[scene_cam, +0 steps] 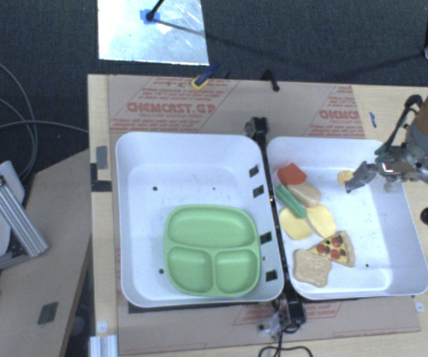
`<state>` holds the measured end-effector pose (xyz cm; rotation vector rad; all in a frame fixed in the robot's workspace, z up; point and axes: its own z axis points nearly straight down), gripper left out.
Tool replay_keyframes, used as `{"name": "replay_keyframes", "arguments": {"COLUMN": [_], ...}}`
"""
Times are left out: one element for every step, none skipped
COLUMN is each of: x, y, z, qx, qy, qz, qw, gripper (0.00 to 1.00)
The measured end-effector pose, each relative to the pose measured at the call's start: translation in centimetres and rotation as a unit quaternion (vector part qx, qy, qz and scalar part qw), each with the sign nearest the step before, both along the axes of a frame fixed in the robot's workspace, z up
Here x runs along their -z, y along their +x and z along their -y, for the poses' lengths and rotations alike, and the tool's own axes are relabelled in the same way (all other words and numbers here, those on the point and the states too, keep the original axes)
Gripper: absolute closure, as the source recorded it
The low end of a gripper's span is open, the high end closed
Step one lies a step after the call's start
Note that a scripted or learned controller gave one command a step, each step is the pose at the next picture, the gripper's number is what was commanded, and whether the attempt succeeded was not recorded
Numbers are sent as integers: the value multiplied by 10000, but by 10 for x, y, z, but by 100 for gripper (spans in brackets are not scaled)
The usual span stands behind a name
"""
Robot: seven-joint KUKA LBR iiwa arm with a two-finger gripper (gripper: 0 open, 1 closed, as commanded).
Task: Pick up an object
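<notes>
Two white bins sit side by side on my desk, and my claw hangs over the right bin, near its far right part. I cannot tell whether the claw is apart or together; nothing shows between its tips.

Just left of the claw lies a small yellow piece, too small for me to read its axis. Further left is a red piece, and touching it a tan roll whose long axis runs slantwise from upper left to lower right. A green stick lies alongside the roll on the same slant, hard against the wall between the bins. Below and left of the claw are two overlapping yellow slices, then a pizza slice pointing left, and a tan toast nearest the front wall.

Far left of the claw, the left bin holds a green tray with three compartments.

The desk is covered in printed cardboard. Beyond it is dark carpet with a shiny sheet, and cables trail at the left.
</notes>
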<state>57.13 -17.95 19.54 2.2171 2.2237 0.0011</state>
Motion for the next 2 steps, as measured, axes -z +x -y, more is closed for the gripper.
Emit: {"name": "replay_keyframes", "arguments": {"x": [104,112], "y": [-37,-84], "z": [-23,-33], "qx": [5,15], "qy": [25,11], "qz": [-55,-22], "qw": [10000,10000], "gripper": [0,0]}}
